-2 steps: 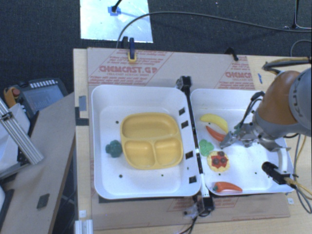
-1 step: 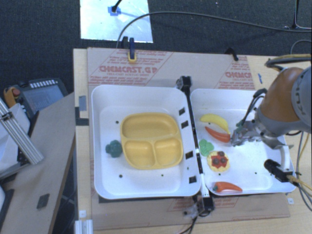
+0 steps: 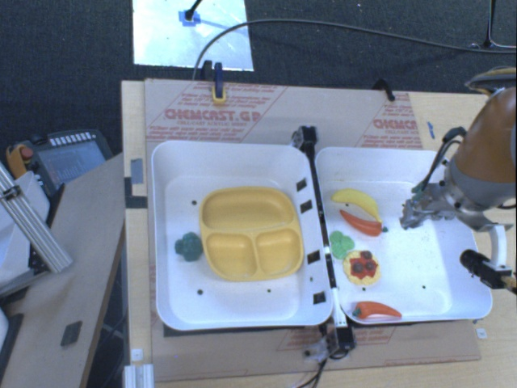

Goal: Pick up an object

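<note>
Cardboard-topped bench [image 3: 242, 107], dark carpet [image 3: 65, 47]

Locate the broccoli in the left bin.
In the camera view, the broccoli lies on the left bin's floor, near its left wall, right beside the lower left corner of the yellow tray.

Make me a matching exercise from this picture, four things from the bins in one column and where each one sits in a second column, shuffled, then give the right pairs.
Things:
1. yellow divided plate
2. broccoli
3. banana
4. carrot

Places:
A. right bin, near its front edge
B. left bin, against the plate's left side
C. middle of the left bin
D. right bin, rear left part, just above the red pepper

Pairs: 1-C, 2-B, 3-D, 4-A
</note>
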Robot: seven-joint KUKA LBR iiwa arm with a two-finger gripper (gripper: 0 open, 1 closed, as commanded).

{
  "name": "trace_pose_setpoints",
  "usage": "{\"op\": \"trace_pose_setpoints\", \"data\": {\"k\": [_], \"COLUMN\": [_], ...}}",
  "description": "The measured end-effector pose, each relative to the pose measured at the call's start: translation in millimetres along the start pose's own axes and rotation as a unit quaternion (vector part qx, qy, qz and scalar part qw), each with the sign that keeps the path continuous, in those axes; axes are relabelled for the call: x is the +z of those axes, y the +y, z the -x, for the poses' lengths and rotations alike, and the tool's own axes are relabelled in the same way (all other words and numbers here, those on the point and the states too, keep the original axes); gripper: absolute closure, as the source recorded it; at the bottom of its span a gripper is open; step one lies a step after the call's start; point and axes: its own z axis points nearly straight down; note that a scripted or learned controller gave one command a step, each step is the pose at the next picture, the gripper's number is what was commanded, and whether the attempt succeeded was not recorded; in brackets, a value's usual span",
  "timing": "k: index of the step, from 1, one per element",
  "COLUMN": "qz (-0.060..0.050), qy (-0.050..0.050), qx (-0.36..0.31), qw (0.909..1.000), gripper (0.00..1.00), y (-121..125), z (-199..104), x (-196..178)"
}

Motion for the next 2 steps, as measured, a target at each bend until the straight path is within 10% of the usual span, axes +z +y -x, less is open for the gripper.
{"op": "trace_pose_setpoints", "data": {"k": [2], "qz": [-0.001], "qy": [0.0], "qx": [-0.003], "qw": [1.0], "gripper": [1.0], "y": [12], "z": [-2], "x": [-85]}}
